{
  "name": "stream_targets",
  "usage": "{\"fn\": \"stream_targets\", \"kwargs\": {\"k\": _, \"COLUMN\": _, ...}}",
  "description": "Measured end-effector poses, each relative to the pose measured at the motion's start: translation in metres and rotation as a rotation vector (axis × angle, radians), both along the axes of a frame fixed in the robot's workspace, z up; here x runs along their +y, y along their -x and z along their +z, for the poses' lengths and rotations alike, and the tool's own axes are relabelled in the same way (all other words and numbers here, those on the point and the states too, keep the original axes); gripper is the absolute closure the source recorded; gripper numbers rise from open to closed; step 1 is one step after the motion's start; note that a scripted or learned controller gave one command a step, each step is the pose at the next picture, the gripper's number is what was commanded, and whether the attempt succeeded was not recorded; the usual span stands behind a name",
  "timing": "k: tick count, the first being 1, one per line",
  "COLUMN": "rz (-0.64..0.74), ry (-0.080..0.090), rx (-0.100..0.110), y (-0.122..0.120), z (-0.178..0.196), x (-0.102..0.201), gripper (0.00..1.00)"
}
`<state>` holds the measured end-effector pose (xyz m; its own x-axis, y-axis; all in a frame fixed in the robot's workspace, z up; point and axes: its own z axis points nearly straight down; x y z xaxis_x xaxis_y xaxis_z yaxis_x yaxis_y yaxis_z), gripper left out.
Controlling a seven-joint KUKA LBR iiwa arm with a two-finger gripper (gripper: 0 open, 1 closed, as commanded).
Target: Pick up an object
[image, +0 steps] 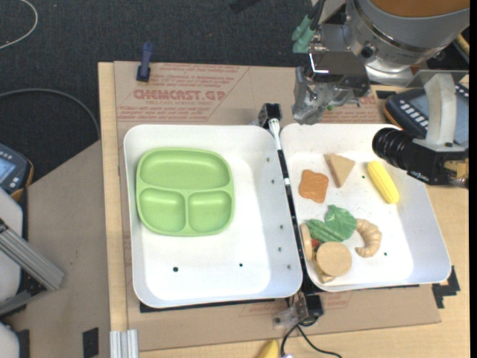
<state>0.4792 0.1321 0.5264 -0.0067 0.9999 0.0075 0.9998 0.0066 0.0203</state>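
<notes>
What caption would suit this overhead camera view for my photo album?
Grey arm's gripper hovers above the right white bin of toy food; a green divided plate sits in the left white bin.

one fixed camera looks down at a slant from above the table point(186, 88). it sits far enough back to take in both white bins, the left bin point(149, 274) and the right bin point(425, 230), side by side mid-frame. dark floor fills the top left. the grey arm point(406, 21) enters at the upper right, nearest the lens.
</notes>
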Motion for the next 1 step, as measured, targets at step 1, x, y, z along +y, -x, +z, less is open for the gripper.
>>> {"fn": "stream_targets", "kwargs": {"k": 1, "rz": -0.003, "ry": 0.005, "rx": 0.015, "y": -0.0002, "z": 0.0098, "x": 0.0247, "gripper": 1.00}}
